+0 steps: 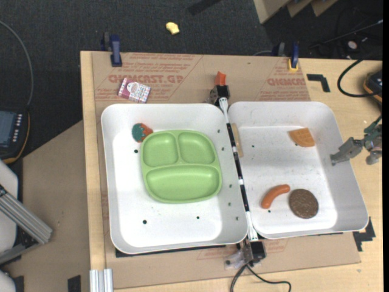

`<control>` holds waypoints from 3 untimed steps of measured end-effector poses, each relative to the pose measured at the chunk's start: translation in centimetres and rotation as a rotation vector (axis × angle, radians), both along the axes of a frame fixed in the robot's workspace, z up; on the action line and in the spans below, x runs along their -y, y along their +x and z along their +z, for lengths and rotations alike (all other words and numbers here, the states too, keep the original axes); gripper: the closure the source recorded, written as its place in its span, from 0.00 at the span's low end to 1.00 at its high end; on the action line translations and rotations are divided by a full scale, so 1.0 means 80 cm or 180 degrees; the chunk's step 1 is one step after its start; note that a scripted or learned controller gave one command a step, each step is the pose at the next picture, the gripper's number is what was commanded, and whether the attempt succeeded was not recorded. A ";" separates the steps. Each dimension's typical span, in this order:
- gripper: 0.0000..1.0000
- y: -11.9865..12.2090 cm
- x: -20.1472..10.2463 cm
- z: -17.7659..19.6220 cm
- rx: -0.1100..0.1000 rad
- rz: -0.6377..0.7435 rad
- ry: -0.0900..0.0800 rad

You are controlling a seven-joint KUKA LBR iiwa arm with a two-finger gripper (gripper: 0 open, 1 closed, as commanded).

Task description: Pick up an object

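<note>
Dark carpet surrounds a cardboard-topped bench (182,72) printed with faded red lettering and held by blue clamps (114,48) at its back edge. Two shallow white bins lie on it side by side, touching along a central seam: the left bin (121,181) and the right bin (331,163).

Largest of the contents is a green divided plate (180,165) with three compartments, sitting slightly above the middle of the left bin. A small round toy in teal and red (141,131) rests just beside the plate's upper left corner.

Inside the right bin, a brown round patty (303,203) lies near the front edge, with an orange-red toy sausage (275,195) just to its left, the two close but apart. A tan, bread-like piece (302,137) lies near the back of that bin, well apart from the others.

Outside the bins, a small pink and white packet (134,89) lies on the cardboard behind the left bin, and a yellow scrap (172,27) sits on the carpet.

At the right bin's right-hand rim, the grey gripper (346,151) reaches in, with nothing visible between its tips. Whether it is spread or closed cannot be told at this angle. No object blocks the way between it and the things in the right bin.
</note>
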State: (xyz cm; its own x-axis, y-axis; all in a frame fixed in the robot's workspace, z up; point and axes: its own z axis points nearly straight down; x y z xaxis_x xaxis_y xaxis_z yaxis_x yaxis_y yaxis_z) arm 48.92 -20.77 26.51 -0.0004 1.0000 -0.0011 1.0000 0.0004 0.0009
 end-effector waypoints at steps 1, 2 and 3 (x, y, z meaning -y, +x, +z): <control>0.00 0.070 0.020 -0.123 -0.0004 0.0007 0.0003; 0.00 0.165 0.016 -0.121 0.0022 0.0014 -0.0009; 0.00 0.173 -0.012 -0.225 0.0016 0.0008 -0.0025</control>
